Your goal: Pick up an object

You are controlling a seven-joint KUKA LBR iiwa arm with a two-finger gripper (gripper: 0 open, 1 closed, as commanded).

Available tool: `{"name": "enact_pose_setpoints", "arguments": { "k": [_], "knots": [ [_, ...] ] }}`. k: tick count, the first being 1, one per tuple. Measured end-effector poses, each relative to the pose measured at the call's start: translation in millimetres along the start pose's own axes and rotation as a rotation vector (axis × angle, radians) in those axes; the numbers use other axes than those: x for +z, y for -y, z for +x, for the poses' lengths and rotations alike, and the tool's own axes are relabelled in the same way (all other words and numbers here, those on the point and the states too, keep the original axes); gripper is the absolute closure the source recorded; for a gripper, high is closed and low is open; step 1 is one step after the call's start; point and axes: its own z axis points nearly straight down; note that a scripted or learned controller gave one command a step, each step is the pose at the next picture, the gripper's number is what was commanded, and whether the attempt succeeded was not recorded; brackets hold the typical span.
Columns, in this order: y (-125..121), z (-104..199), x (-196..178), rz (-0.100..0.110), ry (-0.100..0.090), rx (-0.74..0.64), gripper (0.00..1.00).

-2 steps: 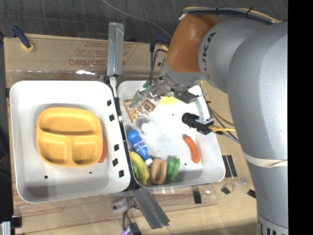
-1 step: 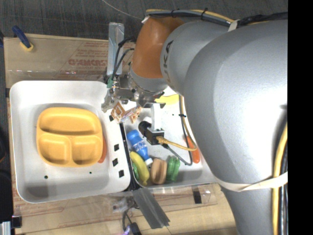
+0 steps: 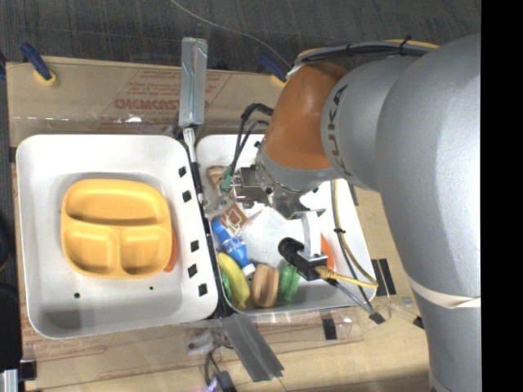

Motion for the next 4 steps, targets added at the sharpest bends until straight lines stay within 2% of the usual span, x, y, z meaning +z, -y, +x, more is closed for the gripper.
{"name": "enact_pose_setpoints", "arguments": {
  "k": [1,2,3,4],
  "knots": [
    [-39,8,-35,-0.003,-0.001,-0.036,1.0],
    [-25,53,-12,0.001,-0.001,0.001,1.0],
    [-19,37,-27,-0.003,0.0,-0.009,1.0],
    [-18,37,-26,-0.002,0.0,-0.009,0.0]
  ]
}}
